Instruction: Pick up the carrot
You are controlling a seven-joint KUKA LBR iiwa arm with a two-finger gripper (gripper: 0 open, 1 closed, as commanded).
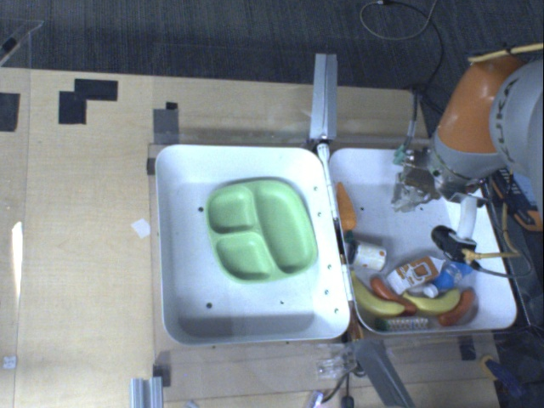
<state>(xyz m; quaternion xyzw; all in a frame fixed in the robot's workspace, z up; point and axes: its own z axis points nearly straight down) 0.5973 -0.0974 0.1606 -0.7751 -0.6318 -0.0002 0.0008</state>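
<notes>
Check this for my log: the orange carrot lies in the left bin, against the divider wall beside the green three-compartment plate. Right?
Not quite. The camera view shows the orange carrot in the right white bin, against its left wall by the divider. The green three-compartment plate sits alone in the left white bin.

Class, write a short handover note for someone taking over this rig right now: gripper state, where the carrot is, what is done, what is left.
Gripper: over the upper part of the right bin, holding nothing visible.
Carrot: lying along the right bin's left wall, apart from the gripper, which is to its right.
Nearby: bananas and a small carton at the bin's near end; green divided tray in the left bin.
Done: nothing yet; carrot not grasped.
Left: move over the carrot, descend, grip, lift.
</notes>
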